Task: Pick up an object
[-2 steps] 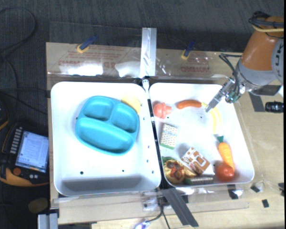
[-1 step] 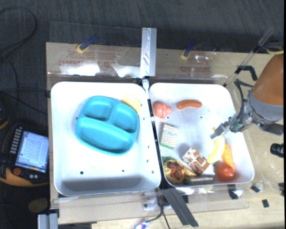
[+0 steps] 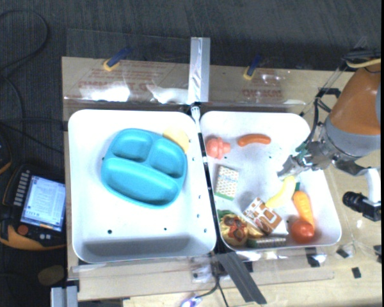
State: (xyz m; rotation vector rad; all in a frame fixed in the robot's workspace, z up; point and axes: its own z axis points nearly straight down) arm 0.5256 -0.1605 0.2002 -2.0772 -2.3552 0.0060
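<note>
- While the arm (image 3: 355,117) reached in from three o'clock, we saw its gripper (image 3: 293,166) hanging over the right bin (image 3: 283,121), toward the bin's three o'clock side.
- We could not tell whether the tool was spread or pressed together, and we saw nothing between its tips.
- A yellow banana (image 3: 280,192) lay just at six o'clock of the gripper, very near it; whether they touched we could not tell.
- An orange carrot (image 3: 303,206) lay beside the banana at its four o'clock, and a red tomato (image 3: 301,229) sat at the carrot's six o'clock, close to the bin's near wall.
- A small brown-and-white carton (image 3: 264,215) lay at the banana's seven o'clock, with a pizza slice (image 3: 233,228) at the carton's eight o'clock in the bin's lower left corner.
- A checkered packet (image 3: 227,181) rested near the bin's left wall, with a pink piece of toy food (image 3: 217,147) at its twelve o'clock.
- An orange sausage (image 3: 253,139) lay at two o'clock of the pink piece, well apart from the gripper.
- In the left bin (image 3: 89,235) we saw a blue divided tray (image 3: 144,165), and a yellow object (image 3: 176,137) touched its two o'clock edge.
</note>
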